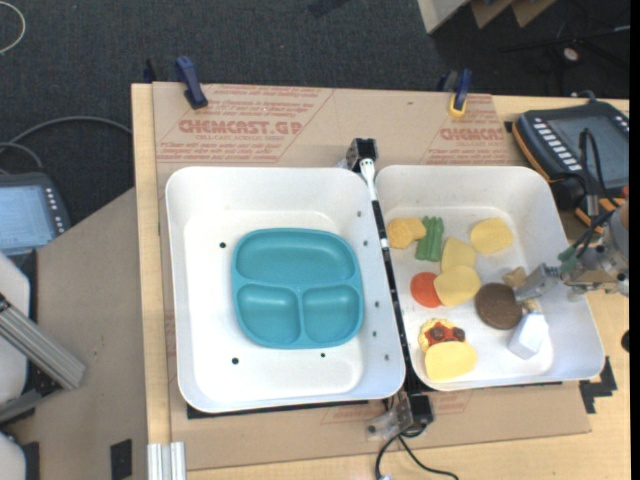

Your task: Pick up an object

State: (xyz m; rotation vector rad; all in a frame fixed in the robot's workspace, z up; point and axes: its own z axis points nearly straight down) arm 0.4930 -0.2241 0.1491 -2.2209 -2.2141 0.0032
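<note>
A yellow toy food piece [449, 360] with a red-and-dark top lies at the right bin's [575, 353] near edge, long axis running left-right; the claw [535, 286], whose opening cannot be told, sits up-right of it, beside a brown disc [497, 306]

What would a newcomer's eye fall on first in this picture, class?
First the teal tray, lying alone in the left bin. Next the bright toy food clustered in the right bin: yellow, red, green and brown pieces. At that bin's right edge the gripper reaches in.
</note>
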